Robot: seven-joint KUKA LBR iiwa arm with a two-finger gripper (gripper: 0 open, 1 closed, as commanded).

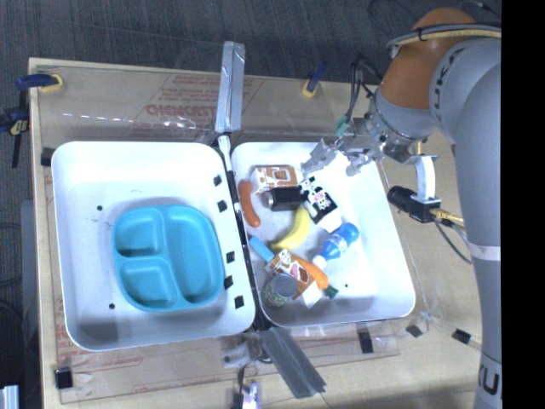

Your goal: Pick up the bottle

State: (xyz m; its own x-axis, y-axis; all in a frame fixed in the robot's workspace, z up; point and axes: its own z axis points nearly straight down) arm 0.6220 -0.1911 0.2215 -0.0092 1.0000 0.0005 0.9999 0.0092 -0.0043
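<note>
Above right bin (pixel 387 228), at its one-o'clock edge: gripper (pixel 339 154), fingers spread apart, clamping nothing.
Toward four o'clock from bin centre: bottle (pixel 337 240), lying beside banana (pixel 294 228).

Robot lab: clamped bench (pixel 128 92), paired white bins (pixel 77 169), grey arm (pixel 477 126)

There are two white bins (pixel 85 169), one blue tray (pixel 166 258), one bottle (pixel 336 241), one banana (pixel 294 228), one sausage (pixel 248 203), one can (pixel 279 290).

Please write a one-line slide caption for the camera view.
KUKA arm's gripper above the right bin of clutter, bottle beside a banana; blue tray in left bin.
</note>
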